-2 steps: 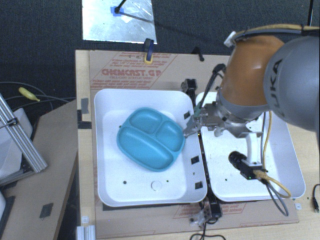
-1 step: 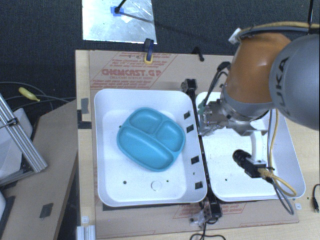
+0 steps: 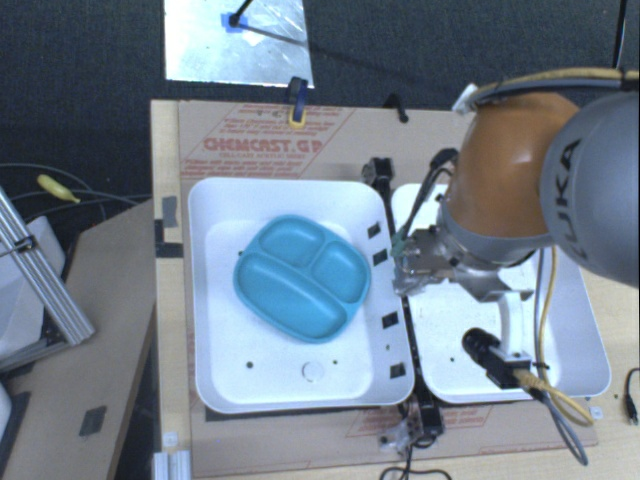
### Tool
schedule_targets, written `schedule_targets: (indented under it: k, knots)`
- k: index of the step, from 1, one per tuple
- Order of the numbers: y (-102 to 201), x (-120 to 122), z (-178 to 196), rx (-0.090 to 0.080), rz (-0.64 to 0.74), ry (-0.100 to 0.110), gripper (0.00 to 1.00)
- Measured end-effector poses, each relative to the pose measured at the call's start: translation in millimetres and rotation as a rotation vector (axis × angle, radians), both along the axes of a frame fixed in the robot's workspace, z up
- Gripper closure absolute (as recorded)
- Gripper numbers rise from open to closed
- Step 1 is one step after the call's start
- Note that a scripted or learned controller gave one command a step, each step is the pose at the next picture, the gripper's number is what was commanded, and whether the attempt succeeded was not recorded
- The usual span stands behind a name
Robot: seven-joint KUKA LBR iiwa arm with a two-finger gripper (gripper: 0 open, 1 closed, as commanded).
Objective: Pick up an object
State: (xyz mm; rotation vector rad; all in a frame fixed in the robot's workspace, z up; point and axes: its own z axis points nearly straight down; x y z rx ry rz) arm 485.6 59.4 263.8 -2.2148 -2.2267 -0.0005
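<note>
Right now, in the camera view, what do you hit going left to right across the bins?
Left white bin → blue divided plate → row of black clips on the divider between the bins → right white bin under the KUKA arm.

Red print reading "CHEMCAST GP" is showing on the brown board (image 3: pixel 262 138) behind the bins, and the letters "KUKA" are running down the arm (image 3: pixel 575 183).
</note>
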Motion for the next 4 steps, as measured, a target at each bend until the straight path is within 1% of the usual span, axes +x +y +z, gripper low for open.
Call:
schedule_targets:
  k: [1,2,3,4]
  knots:
    - [20,1,10,0.0,0.001,-0.002,1.0]
    - [50,1,5,0.0,0.001,-0.002,1.0]
    - [106,28,170,0.007,0.004,-0.021,1.0]
    - [75,0,165,0.0,-0.006,-0.001,1.0]
